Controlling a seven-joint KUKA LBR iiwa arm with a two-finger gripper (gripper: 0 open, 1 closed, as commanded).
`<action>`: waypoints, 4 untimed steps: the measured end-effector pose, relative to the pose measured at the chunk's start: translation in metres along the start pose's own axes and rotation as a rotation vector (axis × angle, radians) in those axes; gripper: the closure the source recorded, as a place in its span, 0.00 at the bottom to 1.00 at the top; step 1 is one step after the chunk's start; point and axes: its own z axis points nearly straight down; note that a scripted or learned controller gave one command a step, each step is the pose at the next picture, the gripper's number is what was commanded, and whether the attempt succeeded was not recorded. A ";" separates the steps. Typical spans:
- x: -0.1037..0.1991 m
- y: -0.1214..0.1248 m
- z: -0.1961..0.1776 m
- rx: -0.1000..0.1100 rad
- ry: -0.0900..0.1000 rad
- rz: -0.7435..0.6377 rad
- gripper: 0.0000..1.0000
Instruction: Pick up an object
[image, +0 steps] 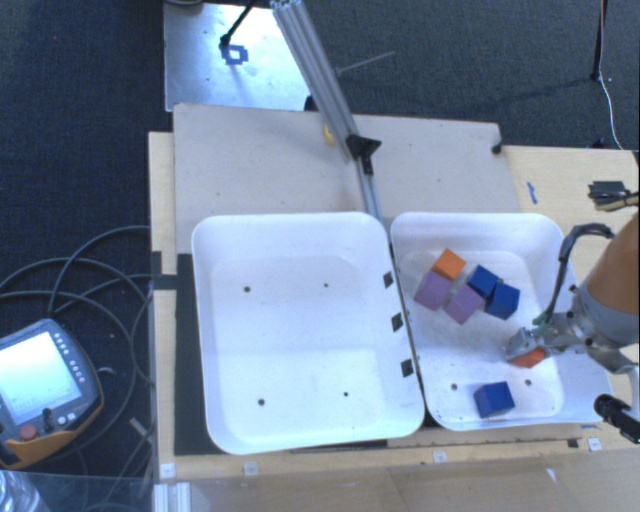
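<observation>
Far left of the fingers: left bin (300, 240) on the worktop (260, 150). Nearer, up and left in the right bin (470, 228): purple blocks (448, 296), orange block (449, 264), two blue blocks (493, 291), huddled together. Below-left, well apart: lone blue block (494, 398). At the fingers (527, 352) themselves: small orange block (530, 357), touching the tips, seemingly pinched between them, though hard to confirm. Likely a lift straight up next.

No legible text, label, brand or number for you anywhere in view. Teach pendant (40, 390) screen glows blank, too blurred to read. Blue mark on metal plate (234, 52) beyond bench: shape only, not readable as character.
</observation>
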 end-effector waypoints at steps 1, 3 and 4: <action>0.008 0.003 -0.047 -0.003 -0.001 -0.002 1.00; -0.004 0.004 -0.156 -0.005 -0.002 -0.002 1.00; 0.051 0.014 -0.162 -0.001 0.002 -0.008 1.00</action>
